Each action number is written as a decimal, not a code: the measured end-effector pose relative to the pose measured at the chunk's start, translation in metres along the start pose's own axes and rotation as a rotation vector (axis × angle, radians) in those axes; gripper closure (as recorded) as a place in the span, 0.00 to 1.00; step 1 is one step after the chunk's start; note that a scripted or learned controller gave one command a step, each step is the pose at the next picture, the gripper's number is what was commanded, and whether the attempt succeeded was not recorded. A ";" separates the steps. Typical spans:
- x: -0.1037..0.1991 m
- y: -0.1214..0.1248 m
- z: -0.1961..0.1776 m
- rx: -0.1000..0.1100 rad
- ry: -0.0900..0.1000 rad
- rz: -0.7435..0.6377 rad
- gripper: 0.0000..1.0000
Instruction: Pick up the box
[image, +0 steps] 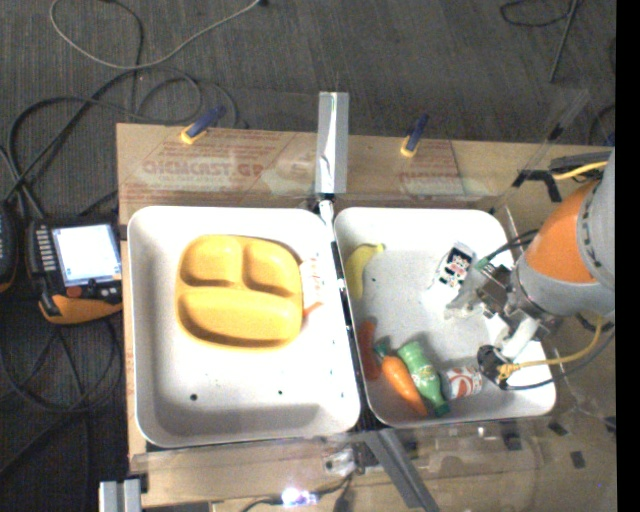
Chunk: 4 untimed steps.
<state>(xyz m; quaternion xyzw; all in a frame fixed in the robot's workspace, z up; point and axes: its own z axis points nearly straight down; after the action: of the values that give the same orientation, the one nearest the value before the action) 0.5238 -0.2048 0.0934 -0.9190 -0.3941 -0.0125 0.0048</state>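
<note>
The box (457, 264) is small and white with red and black print. It lies in the upper middle of the right bin (420, 225), tilted a little. My gripper (470, 300) hangs low over the bin just below and to the right of the box, close to it. The box lies on the bin floor. The grey arm with its orange band (562, 246) comes in from the right edge.
A yellow banana (361, 266) lies at the right bin's left wall. An orange carrot (397, 378), a green bottle (421, 368) and a red-and-white can (462, 381) crowd its front. A yellow divided tray (240, 290) sits in the left bin (160, 380).
</note>
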 end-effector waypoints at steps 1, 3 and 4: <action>0.000 0.000 0.000 0.000 0.000 0.000 0.00; -0.018 -0.017 -0.002 -0.007 0.004 -0.004 0.00; -0.018 -0.017 -0.002 -0.006 0.004 -0.004 0.00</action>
<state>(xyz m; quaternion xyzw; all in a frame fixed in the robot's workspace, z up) 0.4988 -0.2059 0.0945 -0.9182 -0.3957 -0.0155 0.0025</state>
